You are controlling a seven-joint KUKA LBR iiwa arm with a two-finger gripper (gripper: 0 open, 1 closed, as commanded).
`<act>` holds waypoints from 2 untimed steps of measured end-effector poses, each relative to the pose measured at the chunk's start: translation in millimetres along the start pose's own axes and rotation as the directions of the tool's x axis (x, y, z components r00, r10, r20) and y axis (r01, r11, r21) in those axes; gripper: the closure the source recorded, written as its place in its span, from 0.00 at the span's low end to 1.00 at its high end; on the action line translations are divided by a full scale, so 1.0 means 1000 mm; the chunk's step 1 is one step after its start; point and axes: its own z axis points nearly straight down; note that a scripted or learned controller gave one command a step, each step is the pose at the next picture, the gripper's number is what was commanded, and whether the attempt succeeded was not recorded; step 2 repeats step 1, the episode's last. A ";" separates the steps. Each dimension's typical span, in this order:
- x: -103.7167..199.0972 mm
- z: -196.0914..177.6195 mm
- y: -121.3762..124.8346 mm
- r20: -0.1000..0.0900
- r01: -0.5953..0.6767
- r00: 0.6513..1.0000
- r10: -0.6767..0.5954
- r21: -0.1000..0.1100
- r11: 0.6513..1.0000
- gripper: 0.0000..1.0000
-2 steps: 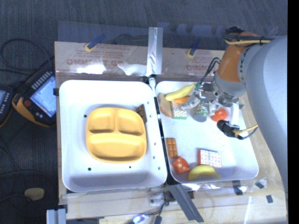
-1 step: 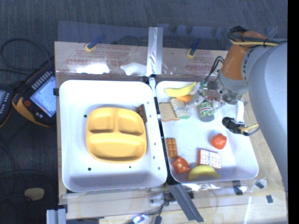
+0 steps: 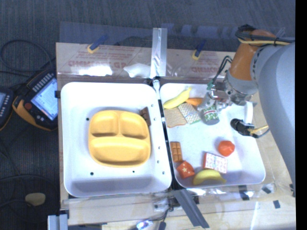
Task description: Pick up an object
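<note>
The gripper hangs over the right bin, right above a small green-labelled can. An orange carrot lies just beside it. Whether the claw is apart or together, I can't tell.

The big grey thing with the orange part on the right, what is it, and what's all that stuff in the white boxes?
That is a robot arm. One camera looks down on it from above the bench. At its tip is the end effector, its grabbing hand, low over the right shallow white bin. That bin holds toy food: a yellow banana, an orange carrot piece, a checked cracker, a red tomato, a brown waffle bar, a red strawberry, a red and white box and a yellow-green fruit piece. The left shallow white bin holds a yellow divided plastic plate. I can't tell whether it is gripping anything.
</note>
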 end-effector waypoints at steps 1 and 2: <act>0.025 -0.122 -0.068 -0.010 0.233 0.972 -0.233 0.006 0.972 1.00; 0.025 -0.122 -0.068 -0.010 0.233 0.972 -0.233 0.006 0.972 1.00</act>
